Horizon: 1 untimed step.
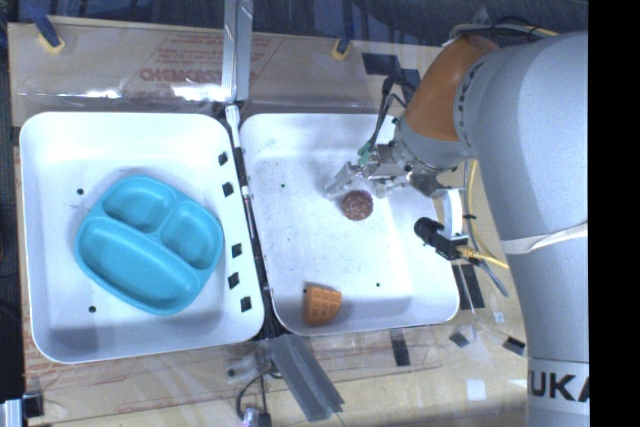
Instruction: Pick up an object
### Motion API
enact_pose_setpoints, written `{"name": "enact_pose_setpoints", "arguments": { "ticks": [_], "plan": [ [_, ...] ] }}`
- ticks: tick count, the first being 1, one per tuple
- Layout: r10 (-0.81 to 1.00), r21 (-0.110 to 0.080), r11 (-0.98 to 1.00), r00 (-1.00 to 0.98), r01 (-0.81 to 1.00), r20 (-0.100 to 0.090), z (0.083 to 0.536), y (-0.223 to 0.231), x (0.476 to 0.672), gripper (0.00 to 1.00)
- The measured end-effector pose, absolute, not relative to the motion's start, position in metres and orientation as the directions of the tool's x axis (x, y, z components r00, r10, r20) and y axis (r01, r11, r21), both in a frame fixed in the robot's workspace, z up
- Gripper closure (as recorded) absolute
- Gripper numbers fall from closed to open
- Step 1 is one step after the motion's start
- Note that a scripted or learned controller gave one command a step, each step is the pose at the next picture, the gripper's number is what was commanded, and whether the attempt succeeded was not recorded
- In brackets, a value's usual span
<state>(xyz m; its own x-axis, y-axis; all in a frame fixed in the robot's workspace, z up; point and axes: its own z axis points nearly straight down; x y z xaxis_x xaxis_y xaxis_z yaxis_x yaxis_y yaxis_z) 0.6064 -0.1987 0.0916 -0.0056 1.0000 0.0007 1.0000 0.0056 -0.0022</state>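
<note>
From my remote station I log the following. Item one: left bin (pixel 45 215), white and shallow, holding a blue divided plate (pixel 150 243) with three compartments, lying flat and tilted toward the bin's 7 o'clock corner. Item two: right bin (pixel 290 245), white, its floor speckled with small dark marks. Item three: a round brown ball (pixel 357 206), reddish and mottled, resting on the right bin's floor a little toward 1 o'clock from the bin's centre. Item four: an orange-tan cone-like piece (pixel 322 303), at the bin's 6 o'clock edge, against the near wall and well apart from the ball. Item five: the arm (pixel 530 145), grey with its orange band at about 2 o'clock of the right bin, reaching in from 3 o'clock. Item six: the gripper (pixel 362 173), low over the bin floor, just at 12 o'clock of the ball and appearing to touch or overlap its upper edge. I cannot tell how far the gripper is spread, nor can I confirm that it has hold of the ball. A clear divider strip (pixel 237 45) stands between the two bins at 12 o'clock.
</note>
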Motion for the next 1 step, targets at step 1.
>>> {"name": "enact_pose_setpoints", "arguments": {
  "ticks": [1],
  "plan": [
    [1.000,-0.004,0.014,-0.014,1.000,0.001,0.1020,-0.1970,0.6073,1.00]
  ]
}}
